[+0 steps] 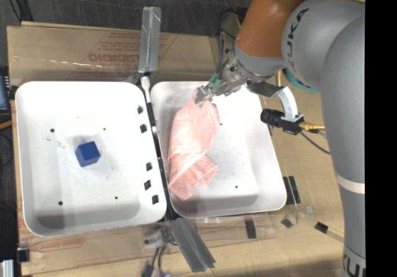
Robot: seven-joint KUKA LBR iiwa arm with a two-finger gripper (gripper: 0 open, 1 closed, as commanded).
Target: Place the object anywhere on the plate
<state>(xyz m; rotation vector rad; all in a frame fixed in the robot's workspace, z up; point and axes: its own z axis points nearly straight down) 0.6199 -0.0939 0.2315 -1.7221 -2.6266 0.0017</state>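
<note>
Currently, the camera view looks down on a surface [56,43] bearing two shallow white bins side by side: the left bin [37,108] contains a small blue cube [88,153], and the right bin [263,164] contains a pink cloth [191,145]. The pink cloth appears to be the object of the task; it hangs as a long, crumpled strip from the far centre of the right bin down toward its near left corner, where its lower end is folded on the bin floor. The hand [208,93] is clamped on the far, upper end of the pink cloth, with the fabric bunched at the fingertips. No separate plate can be identified; the white bins are the only plate-like receptacles, so the target is judged to be one of them. To perform the step well, raise the hand until the trailing end of the cloth lifts off the bin floor before any sideways travel, since a dragging tail could catch on the divider [149,127] between the bins. Move slowly to limit swinging, and release only when most of the fabric is over the target. The grip covers only a small pinch of fabric, so slippage is a risk. The arm [291,21] enters from the right, its orange band above the wrist, with the wrist angled down and leftward toward the far edge of the right bin.
</note>
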